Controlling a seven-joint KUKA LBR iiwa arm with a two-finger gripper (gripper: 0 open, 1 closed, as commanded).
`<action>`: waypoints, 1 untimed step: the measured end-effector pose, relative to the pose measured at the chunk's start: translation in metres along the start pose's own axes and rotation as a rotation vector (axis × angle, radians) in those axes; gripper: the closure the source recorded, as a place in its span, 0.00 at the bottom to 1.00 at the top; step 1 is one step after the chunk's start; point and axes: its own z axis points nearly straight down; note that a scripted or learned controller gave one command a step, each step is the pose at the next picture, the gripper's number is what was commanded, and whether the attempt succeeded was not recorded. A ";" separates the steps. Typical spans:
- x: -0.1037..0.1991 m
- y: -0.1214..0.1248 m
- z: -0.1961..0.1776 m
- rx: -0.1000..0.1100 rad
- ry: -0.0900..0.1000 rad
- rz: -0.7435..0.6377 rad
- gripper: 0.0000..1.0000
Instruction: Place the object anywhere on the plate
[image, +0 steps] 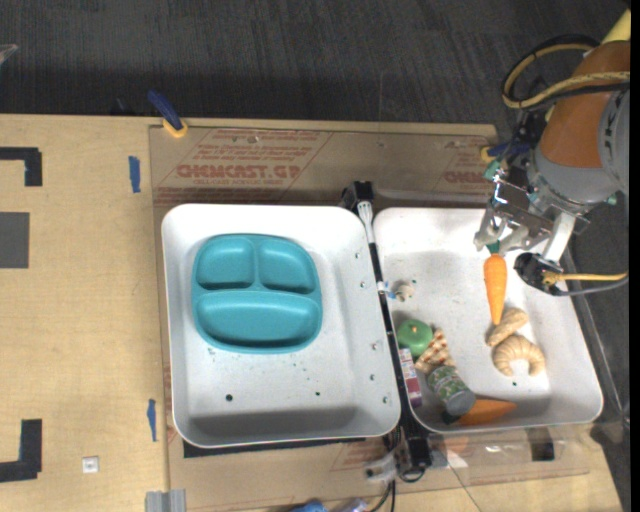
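Observation:
A teal plate (258, 292) with three compartments lies in the left bin (190, 400), with nothing on it. An orange carrot (495, 287) is in the right bin (440, 240), pointing its thin tip toward the front. My gripper (497, 238) is at the carrot's thick far end, at the back right of that bin. The carrot's top meets the gripper's lower end. From this angle I cannot tell whether the carrot is gripped or merely lies below the gripper.
The right bin also holds a tan croissant-like piece (516, 345), a green item (415, 333), a small dark can (447, 388), an orange piece (487, 408) at the front and a small pale bit (403, 290). A black divider (375, 270) runs between the bins.

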 end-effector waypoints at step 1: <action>0.020 -0.068 -0.060 0.000 0.003 0.303 1.00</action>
